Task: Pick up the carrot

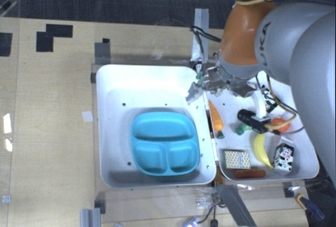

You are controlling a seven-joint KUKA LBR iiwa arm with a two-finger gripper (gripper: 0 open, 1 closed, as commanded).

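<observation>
Camera view: the arm (278,47) entered from 3 o'clock, its gripper (206,84) above the divide between two smooth white bins; its opening could not be told. The tapered orange carrot (216,116) lay at the right bin's (310,163) 9 o'clock edge, beside a curved banana (261,150). The left bin (113,116) held a glossy blue three-part tray (165,142).

two white bins (107,116) — one blue tray (165,143), one carrot (216,116), one banana (261,150).
</observation>
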